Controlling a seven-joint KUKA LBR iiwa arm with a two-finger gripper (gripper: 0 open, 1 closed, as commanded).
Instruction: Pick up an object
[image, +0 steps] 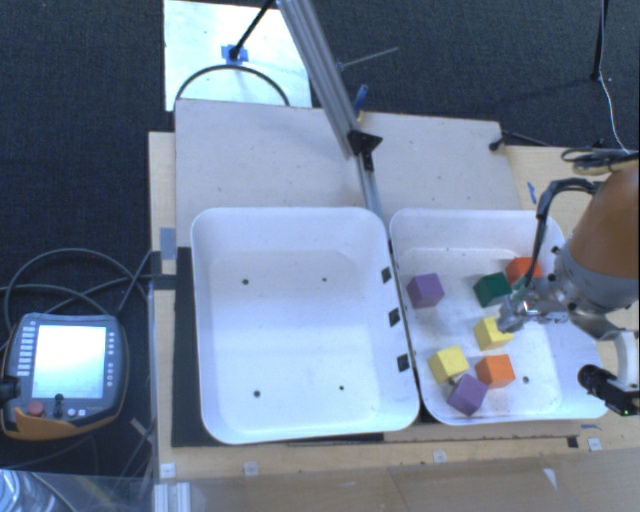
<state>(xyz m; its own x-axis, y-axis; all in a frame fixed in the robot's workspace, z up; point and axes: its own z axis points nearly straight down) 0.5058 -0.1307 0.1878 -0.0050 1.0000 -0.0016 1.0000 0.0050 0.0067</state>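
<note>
Small yellow cube sits in the right white plastic bin, between a green block and an orange block, with the gripper hovering right at its upper edge; whether it is spread or closed I cannot tell. It looks light, rigid and smooth-sided, best pinched across two opposite flat faces

Grey arm reaches in from right, orange band above wrist; tool low.
</note>
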